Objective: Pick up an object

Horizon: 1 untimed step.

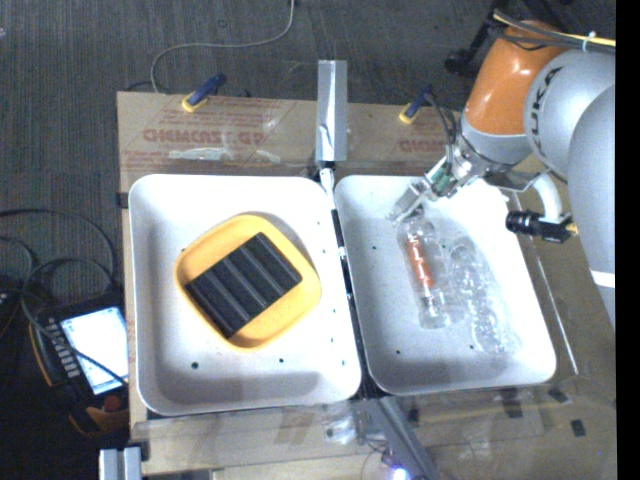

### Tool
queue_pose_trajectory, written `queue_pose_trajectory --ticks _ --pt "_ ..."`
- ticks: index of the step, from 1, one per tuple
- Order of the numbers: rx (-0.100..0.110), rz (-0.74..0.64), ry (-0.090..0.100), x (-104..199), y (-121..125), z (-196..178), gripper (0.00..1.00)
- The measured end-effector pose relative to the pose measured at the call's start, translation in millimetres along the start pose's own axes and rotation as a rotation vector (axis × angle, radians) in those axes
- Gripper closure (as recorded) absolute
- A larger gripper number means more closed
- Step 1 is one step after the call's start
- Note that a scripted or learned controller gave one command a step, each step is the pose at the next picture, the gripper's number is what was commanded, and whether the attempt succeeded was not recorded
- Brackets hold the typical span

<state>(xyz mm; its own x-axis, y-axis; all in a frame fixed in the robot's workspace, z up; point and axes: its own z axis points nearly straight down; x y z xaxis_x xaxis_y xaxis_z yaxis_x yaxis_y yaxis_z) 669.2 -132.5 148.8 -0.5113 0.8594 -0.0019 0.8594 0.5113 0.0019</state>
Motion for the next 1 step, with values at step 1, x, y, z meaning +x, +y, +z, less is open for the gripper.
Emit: queue_pose_trajectory --ticks 1 --pt "-0.003 -0.056 -0.003 6.2 -21.0 52.1 0.00"
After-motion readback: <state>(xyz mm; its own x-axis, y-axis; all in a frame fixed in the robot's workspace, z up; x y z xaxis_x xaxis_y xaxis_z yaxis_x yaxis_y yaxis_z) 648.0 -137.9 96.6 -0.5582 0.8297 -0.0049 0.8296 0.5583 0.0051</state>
